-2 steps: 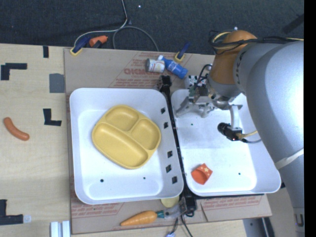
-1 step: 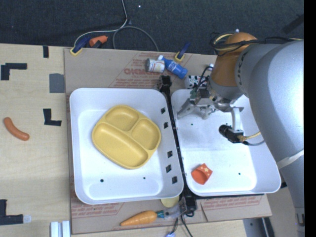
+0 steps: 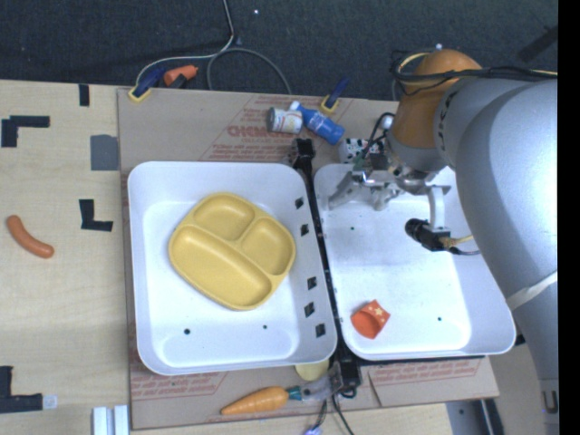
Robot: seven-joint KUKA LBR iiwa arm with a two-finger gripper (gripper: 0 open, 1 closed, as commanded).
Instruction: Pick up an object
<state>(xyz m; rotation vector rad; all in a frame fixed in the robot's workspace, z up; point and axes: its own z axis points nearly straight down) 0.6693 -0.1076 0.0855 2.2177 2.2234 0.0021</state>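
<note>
The grey arm (image 3: 507, 179) reaches in over the right bin (image 3: 494, 338), one of two white bins set side by side on the counter (image 3: 54, 170), with the pick not yet made. Nothing is lifted and every loose object lies where it rests.

The left bin (image 3: 136, 184) holds a yellow divided plate (image 3: 231, 247), lying flat near its middle. The right bin holds a small orange-red piece (image 3: 370, 319), which sits on the bin floor near the front edge, close to the wall shared with the left bin.

The gripper (image 3: 358, 198) hangs low at the far end of the right bin, by the same shared wall. Its fingers look spread apart, and nothing shows between them.

The orange-red piece, judged the likeliest target since it shares the bin with the gripper, lies well apart from the fingers, toward the near side of the bin and slightly to their right in the camera view. Bare white floor lies between the two.

What is left appears to be the whole job: carry the gripper across to an object, lower it, close and lift.

Outside the bins, a carrot (image 3: 254, 401) lies on the counter by the front rims.
</note>
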